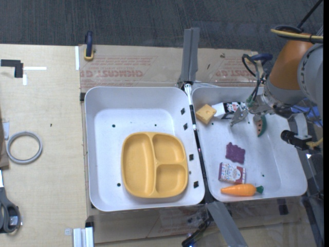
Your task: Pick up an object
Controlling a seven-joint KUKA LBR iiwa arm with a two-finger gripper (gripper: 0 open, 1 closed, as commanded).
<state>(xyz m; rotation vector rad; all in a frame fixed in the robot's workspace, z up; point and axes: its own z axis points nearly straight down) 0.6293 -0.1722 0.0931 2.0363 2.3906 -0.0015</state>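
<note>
My gripper [238, 117] hangs low over the back of the right bin [288, 181], its arm reaching in from the right. Just left of it lies a small black-and-white packet [227, 107], and beyond that a yellow cheese wedge [205, 113]. A watermelon slice [260, 125] lies right of the gripper. Toward the front of the bin are a purple piece [235, 152], a pink-and-white carton [231, 173] and an orange carrot [240, 190]. I see nothing held in the gripper.
The left bin [103, 138] holds a yellow divided plate [154, 164]. A grey divider [191, 55] rises between the bins at the back. A tape ring [21, 147] and scissors [7, 215] lie on the bench at left.
</note>
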